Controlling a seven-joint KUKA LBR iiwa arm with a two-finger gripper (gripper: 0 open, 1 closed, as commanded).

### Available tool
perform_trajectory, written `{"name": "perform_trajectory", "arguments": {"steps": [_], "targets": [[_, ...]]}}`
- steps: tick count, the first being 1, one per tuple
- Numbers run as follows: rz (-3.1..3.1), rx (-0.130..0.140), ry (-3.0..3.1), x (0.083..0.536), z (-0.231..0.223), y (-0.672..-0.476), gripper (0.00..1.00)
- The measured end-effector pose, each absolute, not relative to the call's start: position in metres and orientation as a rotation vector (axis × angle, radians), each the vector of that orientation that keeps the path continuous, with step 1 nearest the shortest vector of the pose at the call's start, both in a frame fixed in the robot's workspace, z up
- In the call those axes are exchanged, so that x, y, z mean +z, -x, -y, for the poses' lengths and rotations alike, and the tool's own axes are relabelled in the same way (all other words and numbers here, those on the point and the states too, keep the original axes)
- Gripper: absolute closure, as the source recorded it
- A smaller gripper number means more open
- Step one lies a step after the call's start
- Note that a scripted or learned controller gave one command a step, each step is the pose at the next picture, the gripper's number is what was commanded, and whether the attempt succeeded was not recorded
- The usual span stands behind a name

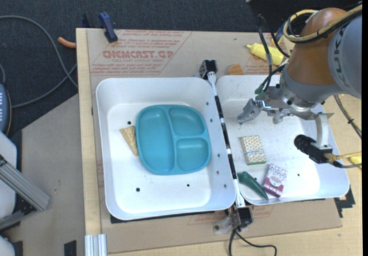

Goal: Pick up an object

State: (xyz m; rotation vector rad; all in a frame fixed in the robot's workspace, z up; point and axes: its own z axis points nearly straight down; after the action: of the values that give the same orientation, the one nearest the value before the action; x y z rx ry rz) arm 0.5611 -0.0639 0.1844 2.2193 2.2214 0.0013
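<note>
Start nearest you, in the right bin [322,184]. A green object [252,184] lies wedged against the wall at its 7 o'clock corner, awkward to close on. Just beside it, at about 6 o'clock, a pink packet [275,179] lies flat. Further in, toward 9 o'clock, a small patterned box [253,149] sits alone on bare floor, which I judge your easiest pick. The gripper [247,112] hangs just beyond that box at 12 o'clock from it. It appears to carry nothing, and you cannot tell whether the claw is spread or pressed together. In the left bin [155,194] a teal divided plate [172,138] fills the middle, and a tan piece [129,136] is tucked partly under its 9 o'clock edge.
</note>
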Motion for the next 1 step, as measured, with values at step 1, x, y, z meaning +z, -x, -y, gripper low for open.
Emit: {"name": "perform_trajectory", "arguments": {"steps": [1], "targets": [[-2.222, -0.003, -2.224, 0.0874, 0.1036, -0.573, 0.0]]}}
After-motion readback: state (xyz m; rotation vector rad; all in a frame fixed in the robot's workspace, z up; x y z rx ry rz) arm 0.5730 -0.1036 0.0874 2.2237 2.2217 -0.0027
